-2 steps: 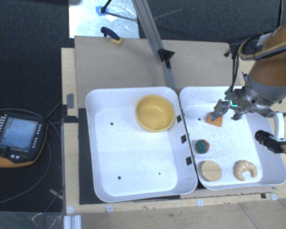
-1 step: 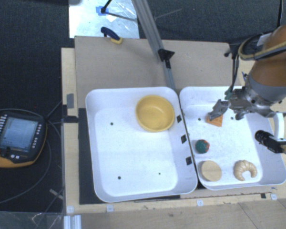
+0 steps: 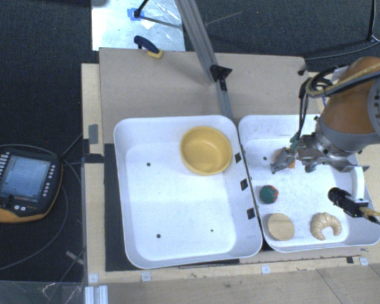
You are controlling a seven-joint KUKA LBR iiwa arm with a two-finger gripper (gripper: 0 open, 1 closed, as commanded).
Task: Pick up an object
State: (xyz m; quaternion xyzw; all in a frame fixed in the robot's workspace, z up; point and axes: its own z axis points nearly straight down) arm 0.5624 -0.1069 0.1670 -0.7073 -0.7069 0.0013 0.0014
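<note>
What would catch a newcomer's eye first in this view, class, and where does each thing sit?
The yellow bowl stands out at the back of the left bin. On the right, the orange-banded arm's gripper hangs over the right bin, above a green and red ball, a round tan disc and a croissant.

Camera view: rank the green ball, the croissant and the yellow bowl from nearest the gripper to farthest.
From the gripper in the right bin:
1. Green ball, just below it, same bin.
2. Croissant, front right corner of that bin.
3. Yellow bowl, left bin, against its back right edge.
</note>
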